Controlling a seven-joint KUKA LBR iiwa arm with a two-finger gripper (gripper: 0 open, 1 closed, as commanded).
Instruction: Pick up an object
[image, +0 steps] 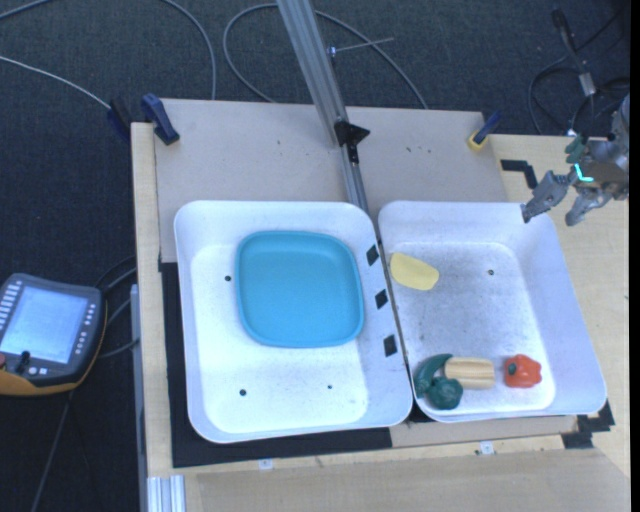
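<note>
The tool (562, 203), fingers spread and holding nothing, hangs beside the right bin's (570, 290) far corner; a tomato (521, 371) lies inside.

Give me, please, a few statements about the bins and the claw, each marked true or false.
1. The blue plate lies in the left bin. True.
2. The yellow piece lies on the blue plate. False: it lies in the right bin, near its upper left corner.
3. The claw hangs at the right bin's upper right corner, with nothing between its fingers. True.
4. The red piece is in the left bin. False: it lies in the right bin, near its lower edge.
5. The green piece lies beside the tan piece. True.
</note>
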